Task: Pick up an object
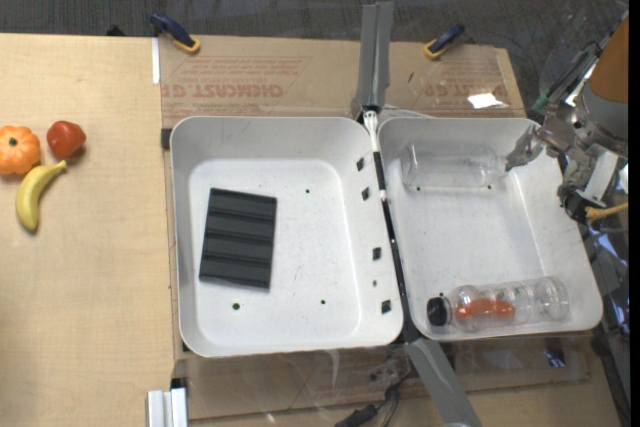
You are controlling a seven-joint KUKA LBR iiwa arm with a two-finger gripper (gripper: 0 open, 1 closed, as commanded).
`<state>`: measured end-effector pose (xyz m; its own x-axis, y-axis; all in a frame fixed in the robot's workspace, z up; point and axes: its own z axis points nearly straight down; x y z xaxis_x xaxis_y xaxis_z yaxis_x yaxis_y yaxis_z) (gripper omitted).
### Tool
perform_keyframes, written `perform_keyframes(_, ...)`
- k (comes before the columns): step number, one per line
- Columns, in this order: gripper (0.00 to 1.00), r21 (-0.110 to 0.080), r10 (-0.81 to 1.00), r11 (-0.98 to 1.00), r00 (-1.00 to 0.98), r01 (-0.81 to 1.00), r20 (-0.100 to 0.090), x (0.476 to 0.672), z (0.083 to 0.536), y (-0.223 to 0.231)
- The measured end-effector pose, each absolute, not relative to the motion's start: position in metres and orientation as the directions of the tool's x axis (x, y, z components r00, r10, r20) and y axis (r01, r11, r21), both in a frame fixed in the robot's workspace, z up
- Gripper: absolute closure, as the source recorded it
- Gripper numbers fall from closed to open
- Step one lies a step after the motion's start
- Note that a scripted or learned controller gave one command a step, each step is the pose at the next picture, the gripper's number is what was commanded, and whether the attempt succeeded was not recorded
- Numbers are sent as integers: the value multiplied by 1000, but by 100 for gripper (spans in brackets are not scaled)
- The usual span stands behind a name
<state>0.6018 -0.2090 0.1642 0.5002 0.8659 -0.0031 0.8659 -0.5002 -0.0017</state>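
Fruit [38, 165] lying on table [80, 315] far left. Black block [238, 238] sitting in left bin [268, 130]. Clear box [452, 170], faint, resting at back of right bin [520, 225]; bottle [497, 304] lying along front wall. Gripper [524, 153] hovering at back right rim, arm [605, 105] cut off by edge; gripper state: cannot tell.
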Motion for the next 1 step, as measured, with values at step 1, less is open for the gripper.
perform_keyframes(1, 0, -5, 800, -601, 601, 800, -3, 515, 121, -185)
